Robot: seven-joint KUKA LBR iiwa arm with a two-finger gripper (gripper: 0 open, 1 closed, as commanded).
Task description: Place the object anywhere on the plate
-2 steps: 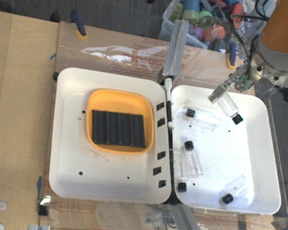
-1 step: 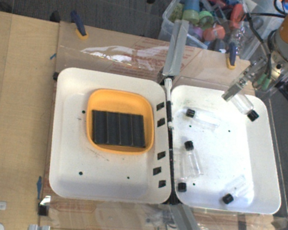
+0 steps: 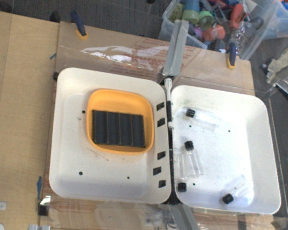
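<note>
An orange square plate (image 3: 98, 101) lies in the left white bin (image 3: 64, 142), toward its back. A black ribbed rectangular object (image 3: 118, 128) lies flat on the plate and covers most of its front half. In the right white bin (image 3: 269, 156) lie several clear plastic vials with black caps: one near the back (image 3: 201, 117), one in the middle (image 3: 191, 157), and one at the front right (image 3: 236, 192). Another black cap (image 3: 181, 187) sits at the front left of that bin.
A grey metal bar (image 3: 174, 51) runs back from the seam between the bins. Behind the bench stands a clear tub of colourful items (image 3: 222, 12). Bare wooden bench (image 3: 6, 115) lies left of the bins. Blue clamps (image 3: 80, 27) hold the back edge.
</note>
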